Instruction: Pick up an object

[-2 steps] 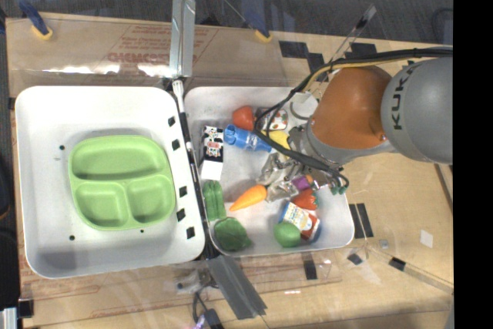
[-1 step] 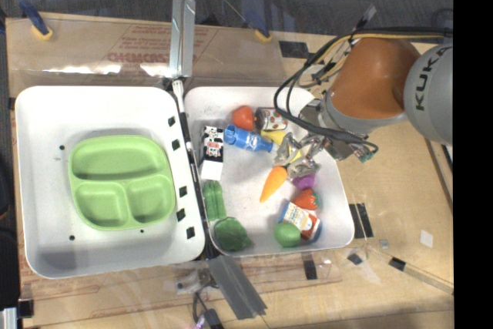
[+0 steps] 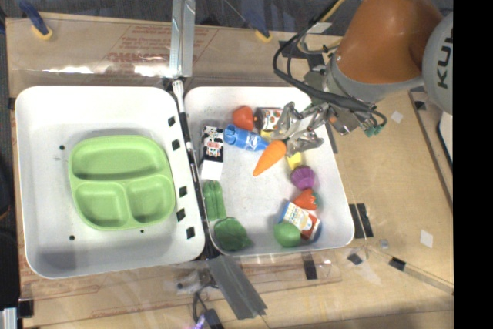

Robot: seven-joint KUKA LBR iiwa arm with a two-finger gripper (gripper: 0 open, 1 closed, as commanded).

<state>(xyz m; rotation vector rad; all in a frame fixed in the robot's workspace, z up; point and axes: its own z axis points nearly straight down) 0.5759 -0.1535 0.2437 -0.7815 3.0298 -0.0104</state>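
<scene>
My gripper point(image 3: 297, 130) hangs low over the upper right part of the right bin point(image 3: 339, 189), below the grey wrist and orange band. The thick end of an orange carrot point(image 3: 269, 157) lies right against it, and the carrot slants down to the left. A yellow piece point(image 3: 294, 160) sits just under the gripper. Close by are a blue bottle point(image 3: 246, 139), a red-orange ball point(image 3: 243, 118) and a small printed can point(image 3: 269, 119). Whether the carrot is gripped is hidden by the wrist.
The right bin also holds a black-and-white carton point(image 3: 212, 142), a green cucumber point(image 3: 213, 200), a green leafy toy point(image 3: 231, 233), a purple piece point(image 3: 303, 177), a strawberry point(image 3: 306, 199), a small box point(image 3: 302, 219) and a green ball point(image 3: 287, 235). A green divided plate point(image 3: 121, 181) lies in the left bin point(image 3: 38, 243).
</scene>
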